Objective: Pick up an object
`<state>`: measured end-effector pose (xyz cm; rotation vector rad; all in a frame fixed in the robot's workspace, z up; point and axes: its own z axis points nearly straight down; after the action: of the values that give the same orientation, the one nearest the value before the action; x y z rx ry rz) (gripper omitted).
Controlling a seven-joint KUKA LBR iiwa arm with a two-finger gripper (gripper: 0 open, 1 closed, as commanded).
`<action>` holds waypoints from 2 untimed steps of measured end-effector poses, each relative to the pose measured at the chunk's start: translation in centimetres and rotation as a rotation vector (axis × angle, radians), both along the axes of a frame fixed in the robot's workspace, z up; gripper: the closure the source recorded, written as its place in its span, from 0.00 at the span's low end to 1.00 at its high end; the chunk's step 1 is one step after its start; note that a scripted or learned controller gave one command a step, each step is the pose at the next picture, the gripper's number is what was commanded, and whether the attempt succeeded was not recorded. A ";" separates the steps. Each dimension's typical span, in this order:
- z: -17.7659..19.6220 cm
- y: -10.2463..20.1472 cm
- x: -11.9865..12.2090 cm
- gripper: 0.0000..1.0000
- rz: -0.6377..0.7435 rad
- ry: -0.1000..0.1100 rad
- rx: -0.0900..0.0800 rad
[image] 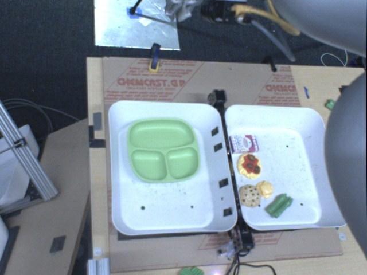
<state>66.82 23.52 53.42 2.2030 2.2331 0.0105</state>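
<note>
The right bin [304, 130] holds several small items along its left side. There is a pink and white packet [243, 144], a round red and yellow piece [250, 165], a speckled cookie [249, 195], a small yellow piece [264, 188] and a green piece [279, 205]. My gripper [182, 3] is high at the top of the view, above the metal sheet beyond the bench and far from both bins. Nothing shows in its grasp. The grey arm [321, 4] crosses the top right corner.
The left bin [123, 211] holds a light green divided tray [164, 149]. A black hinge strip [223, 153] separates the bins. A large grey arm link [350, 153] overhangs the right bin's right edge. A metal frame [23, 153] stands at the left.
</note>
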 end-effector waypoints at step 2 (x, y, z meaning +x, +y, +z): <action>1.1 0.0 0.0 1.00 0.004 -0.003 0.000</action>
<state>66.82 23.54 54.55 2.1966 2.2366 0.0130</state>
